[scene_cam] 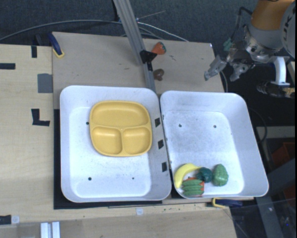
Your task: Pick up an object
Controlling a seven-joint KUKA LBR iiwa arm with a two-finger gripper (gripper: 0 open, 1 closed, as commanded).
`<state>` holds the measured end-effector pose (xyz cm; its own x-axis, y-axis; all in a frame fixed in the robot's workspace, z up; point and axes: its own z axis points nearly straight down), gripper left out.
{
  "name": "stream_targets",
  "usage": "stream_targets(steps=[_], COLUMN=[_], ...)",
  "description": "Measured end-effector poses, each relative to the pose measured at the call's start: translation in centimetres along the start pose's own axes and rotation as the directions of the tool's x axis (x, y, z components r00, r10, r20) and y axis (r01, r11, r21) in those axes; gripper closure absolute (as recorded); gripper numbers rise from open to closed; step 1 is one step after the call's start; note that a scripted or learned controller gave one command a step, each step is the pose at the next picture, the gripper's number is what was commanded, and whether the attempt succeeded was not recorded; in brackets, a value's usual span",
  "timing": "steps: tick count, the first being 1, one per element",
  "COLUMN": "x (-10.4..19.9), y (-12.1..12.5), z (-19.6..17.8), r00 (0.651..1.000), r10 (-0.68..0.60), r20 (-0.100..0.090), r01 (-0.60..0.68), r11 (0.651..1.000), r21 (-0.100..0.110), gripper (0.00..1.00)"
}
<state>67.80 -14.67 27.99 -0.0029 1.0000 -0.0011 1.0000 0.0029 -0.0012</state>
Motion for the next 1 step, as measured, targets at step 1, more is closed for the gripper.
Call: stream_targets(steps=[1], x=[-0.02], y=[-0.01], z=[0.0], r00=[1.0], r10=[0.0], r20=[0.0], r01=[0.0], r11=[1.0], r21=[0.0], gripper=[0.0])
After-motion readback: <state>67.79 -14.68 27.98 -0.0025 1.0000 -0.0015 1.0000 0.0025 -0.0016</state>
